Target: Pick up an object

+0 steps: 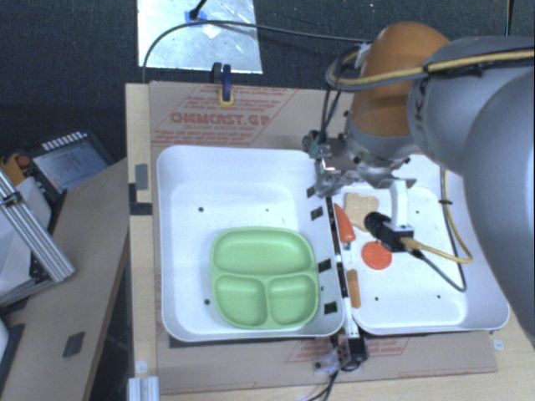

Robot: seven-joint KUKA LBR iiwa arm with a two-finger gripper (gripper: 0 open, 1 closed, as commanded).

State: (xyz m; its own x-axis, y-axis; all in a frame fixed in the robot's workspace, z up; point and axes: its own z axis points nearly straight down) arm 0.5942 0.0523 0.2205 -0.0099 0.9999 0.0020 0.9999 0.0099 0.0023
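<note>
My gripper (328, 172) hangs over the far left corner of the right bin (418, 303), close to the wall shared with the left bin (209, 186). Just in front of it lie a pale beige toast-like slice (359, 208) and an orange carrot-shaped piece (343, 224) along the bin's left wall. A red-orange disc (377, 257) sits nearer the front, and a small brown-orange stick (354, 287) lies by the left wall. Nothing shows between the gripper and these objects.
A green divided plate (263, 276) lies in the front half of the left bin. Both bins rest on a cardboard sheet (226, 115). The grey arm (476, 98) covers the right bin's far right part.
</note>
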